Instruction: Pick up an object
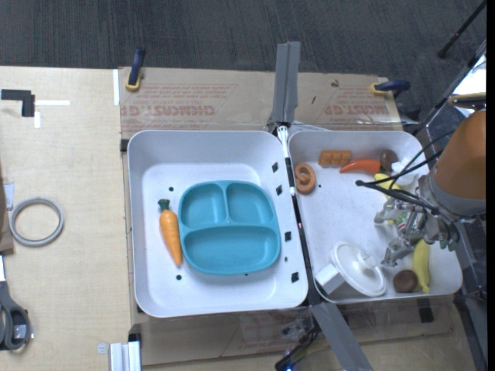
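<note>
Bins first: the left bin (pixel 147 284) and the right bin (pixel 325 199) sit edge to edge on a cardboard sheet (pixel 201 99), and that sheet is clamped to the pale wooden bench (pixel 62 130), presumably so nothing slides while the arm works. Arm (pixel 468 161) next, grey with its orange band, coming in from the right and hanging low over the right bin's near right corner, which reads as a descent toward a pick. Down to the teal divided plate (pixel 230 227), flat in the middle of the left bin, with a toy carrot (pixel 170 234) lying just beside its left rim, well apart from the action. Over in the right bin, the clutter is pushed toward the walls: a white cup (pixel 357 267) tipped on its side, a yellow banana (pixel 421 263) along the right wall, a brown round piece (pixel 404 281) near the front. Along the back sit a red pepper (pixel 361 165), an orange waffle piece (pixel 335 158) and a small doughnut (pixel 305 178). Gripper (pixel 398 242) now, poised between cup and banana, just above the brown piece, the likeliest target by my reading. Its metal linkage is a tangle from up here, so I cannot tell whether the pincer is spread or closed, and nothing visibly sits in it. Off on the bench, a grey tape ring (pixel 35 221) lies idle, dark carpet beyond.
</note>
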Robot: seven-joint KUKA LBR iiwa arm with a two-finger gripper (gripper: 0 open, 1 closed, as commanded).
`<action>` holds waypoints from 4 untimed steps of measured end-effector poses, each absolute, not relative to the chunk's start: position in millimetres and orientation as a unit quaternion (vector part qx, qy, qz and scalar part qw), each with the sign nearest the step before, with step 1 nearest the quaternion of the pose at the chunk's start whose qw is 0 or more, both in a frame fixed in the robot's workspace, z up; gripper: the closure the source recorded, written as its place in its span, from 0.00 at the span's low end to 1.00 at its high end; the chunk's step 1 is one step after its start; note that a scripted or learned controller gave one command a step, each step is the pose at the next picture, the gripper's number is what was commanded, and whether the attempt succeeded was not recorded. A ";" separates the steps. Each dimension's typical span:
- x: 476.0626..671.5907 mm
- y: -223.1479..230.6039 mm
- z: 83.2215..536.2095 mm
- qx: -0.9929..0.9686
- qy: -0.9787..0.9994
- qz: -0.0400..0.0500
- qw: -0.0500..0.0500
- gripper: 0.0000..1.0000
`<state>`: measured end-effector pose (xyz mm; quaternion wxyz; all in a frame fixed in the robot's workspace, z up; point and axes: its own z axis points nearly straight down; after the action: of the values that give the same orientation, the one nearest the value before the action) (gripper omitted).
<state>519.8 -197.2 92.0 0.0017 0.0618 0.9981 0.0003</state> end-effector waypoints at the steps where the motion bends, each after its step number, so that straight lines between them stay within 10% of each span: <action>1: 642.1 -218.2 90.5 0.126 0.992 0.001 -0.004 0.00; 2: 645.3 -218.5 102.2 0.125 0.992 0.000 0.003 1.00; 3: 624.4 -179.2 215.1 0.249 0.968 0.000 0.003 1.00; 4: 568.1 -188.5 92.3 0.301 0.953 0.000 0.001 1.00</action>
<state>568.1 -188.5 92.3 0.0012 0.3014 0.9535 -0.0001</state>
